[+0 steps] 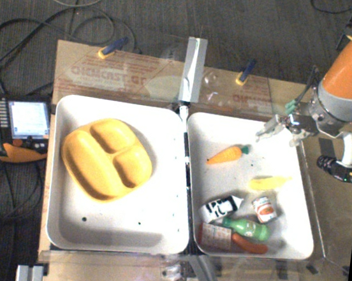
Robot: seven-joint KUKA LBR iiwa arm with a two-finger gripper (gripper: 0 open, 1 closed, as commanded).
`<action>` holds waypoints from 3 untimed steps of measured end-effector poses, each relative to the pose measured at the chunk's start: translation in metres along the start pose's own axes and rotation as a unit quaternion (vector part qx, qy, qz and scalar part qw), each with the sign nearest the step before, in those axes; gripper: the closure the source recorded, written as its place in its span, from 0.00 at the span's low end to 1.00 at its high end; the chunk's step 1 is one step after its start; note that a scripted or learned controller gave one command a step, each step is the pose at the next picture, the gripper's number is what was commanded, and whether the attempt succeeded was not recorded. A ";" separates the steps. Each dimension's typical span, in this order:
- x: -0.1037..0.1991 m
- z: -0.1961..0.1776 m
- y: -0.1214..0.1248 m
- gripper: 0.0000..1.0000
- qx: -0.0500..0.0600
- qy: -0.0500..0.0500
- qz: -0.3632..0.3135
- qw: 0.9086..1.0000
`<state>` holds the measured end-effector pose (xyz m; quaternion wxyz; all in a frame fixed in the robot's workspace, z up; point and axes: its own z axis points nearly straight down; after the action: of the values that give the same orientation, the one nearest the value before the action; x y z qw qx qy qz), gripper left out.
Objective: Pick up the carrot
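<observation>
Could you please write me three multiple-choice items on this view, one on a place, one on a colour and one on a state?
1. Which bin holds the carrot?
A. the left bin, beside the tray
B. the right bin, in its upper part
C. neither; it lies on the bench

2. What colour is the tray in the left bin?
A. yellow
B. blue
C. black

3. How does the gripper stand to the carrot?
A. closed around it and lifted
B. pressing it into the bin floor
C. apart from it, up by the right bin's far rim

Answers: 1 B, the carrot lies in the upper part of the right bin. 2 A, the divided tray is yellow. 3 C, bare white floor shows between the gripper and the carrot's green end.
</observation>
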<state>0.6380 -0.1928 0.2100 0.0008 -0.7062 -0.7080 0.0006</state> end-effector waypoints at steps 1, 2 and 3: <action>0.057 0.117 0.014 0.00 -0.001 -0.002 -0.031 1.000; 0.057 0.108 0.013 1.00 0.000 -0.002 -0.031 1.000; 0.058 0.100 0.013 1.00 0.001 -0.002 -0.032 0.999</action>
<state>0.6509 -0.1347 0.1102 0.0001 -0.6834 -0.7301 0.0032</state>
